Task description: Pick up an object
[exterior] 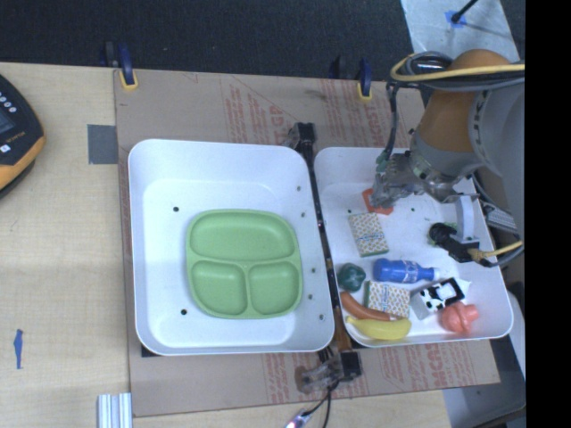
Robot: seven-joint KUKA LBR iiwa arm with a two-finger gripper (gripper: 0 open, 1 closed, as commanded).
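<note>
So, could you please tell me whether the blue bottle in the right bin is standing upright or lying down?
Lying down. The blue bottle rests on its side on the floor of the right bin, its length running left to right, beside the patterned pouch.

Look to the right bin (339,185): a patterned square packet (368,234) lies flat near its middle. Below it a blue bottle (403,271) lies on its side, a dark green ball (351,277) at lower left. Along the bottom edge sit a yellow banana (379,329), an orange carrot-like piece (360,308), a second patterned packet (389,298), a black-and-white toy (435,294) and a pink lump (459,317).
</note>
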